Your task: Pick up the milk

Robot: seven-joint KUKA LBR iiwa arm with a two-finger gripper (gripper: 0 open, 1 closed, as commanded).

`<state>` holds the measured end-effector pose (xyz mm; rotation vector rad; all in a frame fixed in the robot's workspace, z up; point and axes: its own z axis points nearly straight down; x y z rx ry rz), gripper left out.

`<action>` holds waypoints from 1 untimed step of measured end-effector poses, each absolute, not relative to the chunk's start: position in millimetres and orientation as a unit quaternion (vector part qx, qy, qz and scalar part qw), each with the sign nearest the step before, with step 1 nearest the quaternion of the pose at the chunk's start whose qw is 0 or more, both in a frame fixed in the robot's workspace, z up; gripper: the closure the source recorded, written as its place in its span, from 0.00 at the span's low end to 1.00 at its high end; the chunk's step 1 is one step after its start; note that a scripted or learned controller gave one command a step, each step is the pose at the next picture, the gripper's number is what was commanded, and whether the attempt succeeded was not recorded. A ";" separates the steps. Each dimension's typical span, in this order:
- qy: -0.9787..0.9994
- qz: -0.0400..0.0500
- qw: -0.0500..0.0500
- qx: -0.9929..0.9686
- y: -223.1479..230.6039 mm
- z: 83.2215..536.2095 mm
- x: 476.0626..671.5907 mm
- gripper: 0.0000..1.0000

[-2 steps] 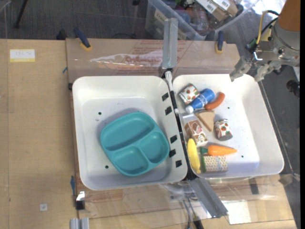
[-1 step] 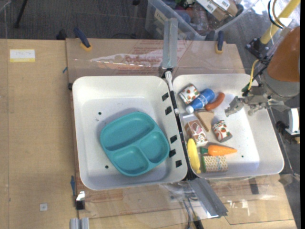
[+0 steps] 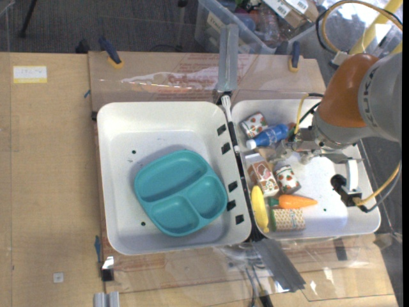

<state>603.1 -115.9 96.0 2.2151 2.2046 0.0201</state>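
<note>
End effector (image 3: 296,147) hangs low in the right bin (image 3: 358,219), in the upper middle of it, just beside the blue bottle (image 3: 271,135). From this slanted view I cannot tell whether it is open or closed, and I see nothing clearly held in it.

What I take for the milk (image 3: 263,176) is the small carton lying flat near the bin's left wall. It lies down and to the left of the end effector in the camera view, near but apart. Its long axis runs roughly up and down the view, tilted a little.

The carton is crowded. A printed can (image 3: 287,179) lies just beside it on its right, the banana (image 3: 259,208) lies close below it, and the carrot (image 3: 297,201) is a little further off. The left bin (image 3: 115,171), holding the teal plate (image 3: 180,192), plays no part.

My judgement is that the coming move is a short shift toward the left wall, then a descent with the closing direction across the carton's narrow width. The can is the likeliest thing to get caught.
</note>
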 end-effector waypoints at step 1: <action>0.650 0.009 0.011 0.760 -101.0 91.8 500.7 0.00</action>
